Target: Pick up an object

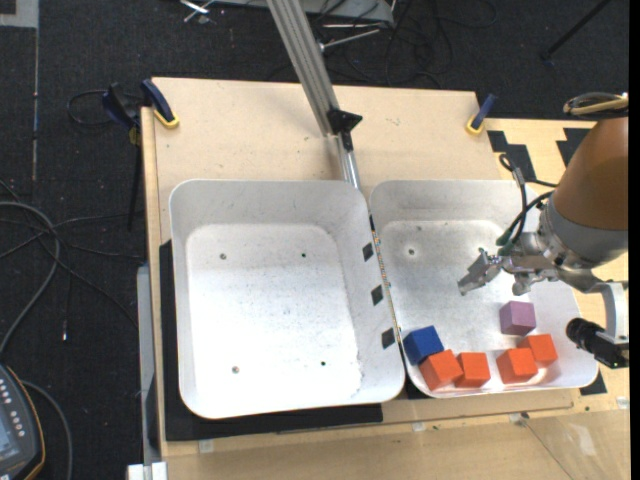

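the gripper (pixel 487 271) hangs over the middle of the right bin (pixel 440 208); whether it is open or closed cannot be told. a purple block (pixel 517 317) lies nearby, above orange blocks (pixel 472 368) and a blue block (pixel 422 343) along the bin's front edge.

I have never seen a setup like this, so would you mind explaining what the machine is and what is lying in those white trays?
This is one picture from a camera fixed above a wooden bench, looking down at a slant. The grey and orange shape on the right is a robot arm, and the metal part at its end is its gripper, a two-finger claw for picking things up. It hangs over the right bin, and nothing can be seen between its fingers. Along that bin's near edge lie a blue block, four orange blocks and a purple block. The left bin sits beside it.
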You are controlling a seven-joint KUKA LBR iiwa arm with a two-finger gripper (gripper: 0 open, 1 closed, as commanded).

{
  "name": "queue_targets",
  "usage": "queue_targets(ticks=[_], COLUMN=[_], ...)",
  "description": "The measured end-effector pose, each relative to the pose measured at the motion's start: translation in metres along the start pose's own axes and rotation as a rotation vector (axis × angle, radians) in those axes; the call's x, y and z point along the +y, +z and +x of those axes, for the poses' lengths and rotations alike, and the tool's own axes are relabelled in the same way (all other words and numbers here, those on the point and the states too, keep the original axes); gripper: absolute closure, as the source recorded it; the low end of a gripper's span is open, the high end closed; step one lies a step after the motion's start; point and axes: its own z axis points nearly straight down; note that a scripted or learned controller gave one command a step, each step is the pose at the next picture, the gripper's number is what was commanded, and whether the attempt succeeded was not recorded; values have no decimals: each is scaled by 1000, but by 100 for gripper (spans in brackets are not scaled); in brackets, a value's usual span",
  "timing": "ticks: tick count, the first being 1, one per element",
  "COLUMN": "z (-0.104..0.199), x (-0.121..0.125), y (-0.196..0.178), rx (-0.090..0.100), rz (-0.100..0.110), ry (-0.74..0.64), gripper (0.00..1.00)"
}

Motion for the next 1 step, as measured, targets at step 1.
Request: queue_targets(ticks=[1], z=[39], x=[-15], y=[85], rx=[3], rz=[8], ry=[-3], gripper=[0])
